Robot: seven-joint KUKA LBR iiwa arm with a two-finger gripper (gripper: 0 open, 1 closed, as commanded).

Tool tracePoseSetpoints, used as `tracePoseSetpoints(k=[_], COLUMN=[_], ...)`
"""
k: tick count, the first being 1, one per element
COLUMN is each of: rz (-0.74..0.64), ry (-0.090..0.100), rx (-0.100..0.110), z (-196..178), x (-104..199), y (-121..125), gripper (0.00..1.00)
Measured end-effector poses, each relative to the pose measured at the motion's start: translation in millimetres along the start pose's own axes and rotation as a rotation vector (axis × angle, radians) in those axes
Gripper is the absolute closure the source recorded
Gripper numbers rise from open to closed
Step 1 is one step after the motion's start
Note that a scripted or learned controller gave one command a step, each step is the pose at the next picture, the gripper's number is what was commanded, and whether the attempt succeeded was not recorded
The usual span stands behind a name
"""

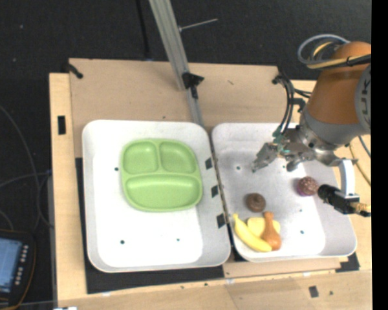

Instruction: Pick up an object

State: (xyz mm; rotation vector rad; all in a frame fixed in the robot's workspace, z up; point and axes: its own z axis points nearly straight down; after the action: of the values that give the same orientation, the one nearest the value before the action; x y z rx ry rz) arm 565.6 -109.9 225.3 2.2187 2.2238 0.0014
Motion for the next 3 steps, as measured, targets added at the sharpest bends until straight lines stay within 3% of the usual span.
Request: tracePoseSetpoints(k=[1,3], rz=[0.001,0.003], ry=[0.000,-0.001], rx=[-0.001,0.005], z=[0,93], x=[0,2], y=[0,-12], gripper=[0.00,0.00])
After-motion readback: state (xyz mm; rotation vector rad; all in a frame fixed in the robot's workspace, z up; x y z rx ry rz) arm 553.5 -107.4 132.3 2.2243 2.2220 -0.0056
